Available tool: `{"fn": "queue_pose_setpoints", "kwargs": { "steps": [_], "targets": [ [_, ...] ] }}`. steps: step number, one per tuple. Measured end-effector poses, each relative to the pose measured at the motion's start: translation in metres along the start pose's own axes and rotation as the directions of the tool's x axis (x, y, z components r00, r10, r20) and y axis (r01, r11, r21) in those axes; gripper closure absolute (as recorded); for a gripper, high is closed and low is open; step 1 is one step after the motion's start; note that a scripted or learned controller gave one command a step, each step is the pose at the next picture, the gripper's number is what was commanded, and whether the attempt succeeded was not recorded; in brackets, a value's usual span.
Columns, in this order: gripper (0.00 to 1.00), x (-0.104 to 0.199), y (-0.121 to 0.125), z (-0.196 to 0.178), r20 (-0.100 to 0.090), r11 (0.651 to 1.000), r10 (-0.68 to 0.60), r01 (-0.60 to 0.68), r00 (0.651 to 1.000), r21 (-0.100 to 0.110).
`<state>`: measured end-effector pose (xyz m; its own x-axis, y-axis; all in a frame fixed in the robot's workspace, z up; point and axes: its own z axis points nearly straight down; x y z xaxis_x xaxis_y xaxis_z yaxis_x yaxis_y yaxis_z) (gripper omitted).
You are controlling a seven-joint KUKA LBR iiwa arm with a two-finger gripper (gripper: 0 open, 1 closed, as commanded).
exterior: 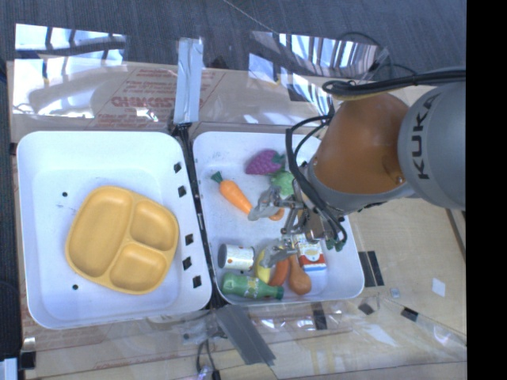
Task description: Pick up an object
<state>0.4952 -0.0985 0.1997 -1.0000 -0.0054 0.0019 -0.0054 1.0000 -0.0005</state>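
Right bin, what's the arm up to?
The KUKA arm reaches into the right bin, its gripper low among toy food: a carrot, purple grapes, a green bottle, a small can. Nothing visibly sits between its fingers. The left bin holds a yellow divided plate, untouched.

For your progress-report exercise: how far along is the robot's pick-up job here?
Done: the gripper is down in the right bin, among the toy food. In hand: nothing visibly; the carrot and green bottle lie loose. Left: grasping and lifting one item.
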Motion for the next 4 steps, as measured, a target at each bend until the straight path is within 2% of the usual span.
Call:
{"fn": "queue_pose_setpoints", "kwargs": {
  "steps": [1,2,3,4],
  "targets": [
    [0.00,-0.099,-0.026,0.087,0.027,0.994,0.109,-0.109,0.994,0.004],
    [0.00,-0.110,0.006,0.107,0.005,0.971,0.238,-0.238,0.971,-0.001],
    [1.00,-0.112,0.004,0.094,0.010,0.972,0.235,-0.235,0.972,0.002],
    [1.00,-0.094,-0.087,0.034,0.006,0.994,0.111,-0.111,0.994,0.002]
  ]
}}
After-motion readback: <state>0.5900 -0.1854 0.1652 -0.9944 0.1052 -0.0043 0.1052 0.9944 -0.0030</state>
